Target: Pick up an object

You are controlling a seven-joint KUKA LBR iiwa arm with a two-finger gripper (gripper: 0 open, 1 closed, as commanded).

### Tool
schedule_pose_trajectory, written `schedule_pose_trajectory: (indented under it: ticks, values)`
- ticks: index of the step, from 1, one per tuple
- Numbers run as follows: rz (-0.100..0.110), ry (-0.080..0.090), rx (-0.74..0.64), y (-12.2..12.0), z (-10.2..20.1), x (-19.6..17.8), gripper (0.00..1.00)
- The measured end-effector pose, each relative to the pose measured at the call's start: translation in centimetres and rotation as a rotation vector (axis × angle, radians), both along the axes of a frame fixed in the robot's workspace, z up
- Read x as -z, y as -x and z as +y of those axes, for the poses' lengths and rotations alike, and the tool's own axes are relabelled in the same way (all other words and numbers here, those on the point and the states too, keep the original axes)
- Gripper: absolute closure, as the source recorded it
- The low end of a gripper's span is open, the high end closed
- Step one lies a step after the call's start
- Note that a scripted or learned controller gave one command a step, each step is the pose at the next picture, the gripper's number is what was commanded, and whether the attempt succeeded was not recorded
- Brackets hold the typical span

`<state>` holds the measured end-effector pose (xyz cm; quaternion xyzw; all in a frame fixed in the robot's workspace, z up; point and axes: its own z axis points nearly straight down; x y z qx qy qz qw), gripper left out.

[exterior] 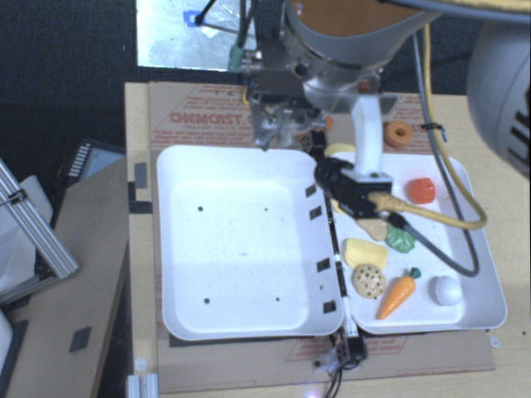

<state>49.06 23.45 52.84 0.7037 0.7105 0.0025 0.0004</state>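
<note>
Frankly, you get a poor look at the grey two-finger gripper (274,135). It hangs at the 12 o'clock rim of the shallow white left bin (168,222), smeared by blur and crowded under the arm's wide body. You cannot tell how far the pincer is open, nor whether it has hold of anything.

The things to pick all lie in the shallow white right bin (479,282), well apart from the gripper. At that bin's 12 o'clock sits a brown ring-shaped toy doughnut (399,133). Toward 1 o'clock from the middle is a small red-orange rounded piece (421,190) (tomato or pepper, too small to say). At 11 o'clock a pale yellow curved piece (336,150) is mostly hidden behind the robot's hardware. Near the middle, a crinkled green leafy piece (401,240) is partly covered by the same hardware.

At 8 o'clock rests a pale yellow cheese-like wedge (365,253), touching a round speckled biscuit (367,281) at 7 o'clock. Just beside the biscuit, at 6 o'clock, lies an orange toy carrot with a green top (396,295), tilted. At 5 o'clock is a white egg-shaped ball (446,289).
</note>
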Motion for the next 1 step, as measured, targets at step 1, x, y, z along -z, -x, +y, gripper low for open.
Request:
schedule_pose_trajectory:
  ticks: [1]
  values:
    - [0.001, 0.0, -0.001, 0.0, 0.0, 0.04, 0.0]
